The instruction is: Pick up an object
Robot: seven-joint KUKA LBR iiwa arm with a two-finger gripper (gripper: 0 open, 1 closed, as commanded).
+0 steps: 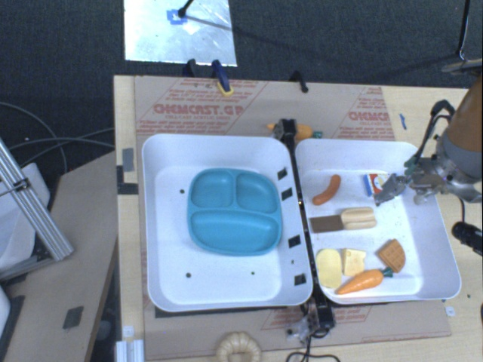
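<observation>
The grey two-finger gripper (394, 188) was seen low over the right white bin (436, 236), beside a small red-and-blue carton (375, 182); its finger spread could not be told

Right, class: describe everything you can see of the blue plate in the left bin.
The blue plate is a light blue, rounded-rectangle tray that looks like smooth plastic. Raised ridges split it into three compartments: two smaller ones along the far side and one long one along the near side. All three hold nothing. It lies flat, right way up, turned slightly askew, around the middle of the left bin, resting on the white floor. Nothing else touches it.
</observation>
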